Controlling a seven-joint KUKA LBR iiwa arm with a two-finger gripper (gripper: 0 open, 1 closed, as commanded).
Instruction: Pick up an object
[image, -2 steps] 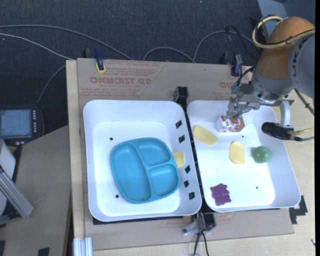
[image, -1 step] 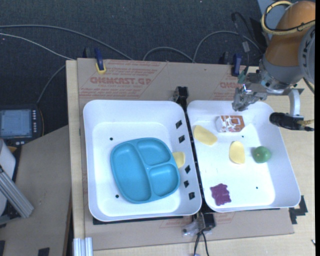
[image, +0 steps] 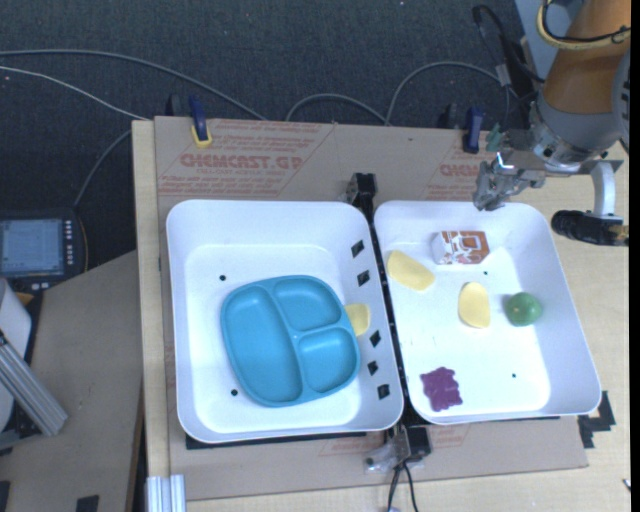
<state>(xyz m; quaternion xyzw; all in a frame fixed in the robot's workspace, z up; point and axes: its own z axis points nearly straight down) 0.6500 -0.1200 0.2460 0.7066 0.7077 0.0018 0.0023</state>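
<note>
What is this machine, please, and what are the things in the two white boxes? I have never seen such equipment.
It is a robot arm, grey with an orange band, reaching in from the right. One camera looks down from above. The arm's hand is at the far edge of the right bin, with nothing visibly held. That bin contains a small red-and-white carton, two yellow pieces, a green ball and a purple piece. The left bin contains a blue divided plate with another yellow piece beside it.

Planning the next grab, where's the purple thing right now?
The purple thing lies near the front edge of the right bin, below the two yellow pieces.
</note>
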